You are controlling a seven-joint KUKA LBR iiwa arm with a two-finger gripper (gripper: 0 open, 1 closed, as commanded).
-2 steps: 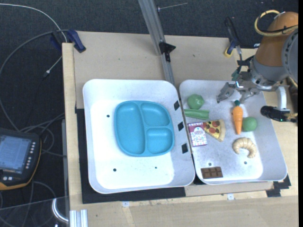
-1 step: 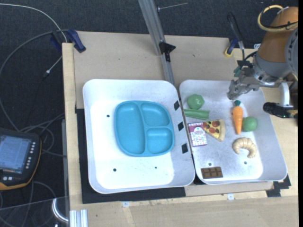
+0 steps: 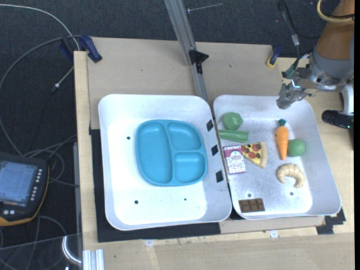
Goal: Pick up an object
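Observation:
The right bin [image 3: 315, 176] holds several toy foods: a green pepper [image 3: 232, 120], a green bean pod [image 3: 233, 134], a pizza slice [image 3: 256, 153], a pink card [image 3: 234, 159], a carrot [image 3: 282, 140], a green ball [image 3: 296, 147], a croissant [image 3: 291, 173] and a chocolate bar [image 3: 251, 205]. My gripper [image 3: 286, 99] hangs over the bin's far right corner, above and just beyond the carrot's tip. Nothing shows between its fingers.
The left bin [image 3: 115, 167] holds a blue divided plate [image 3: 170, 152]. A metal pole [image 3: 183, 24] slants down to the gap between the bins. Blue clamps [image 3: 89, 48] sit at the bench's far corners. A tablet [image 3: 19, 185] and cables lie on the floor at left.

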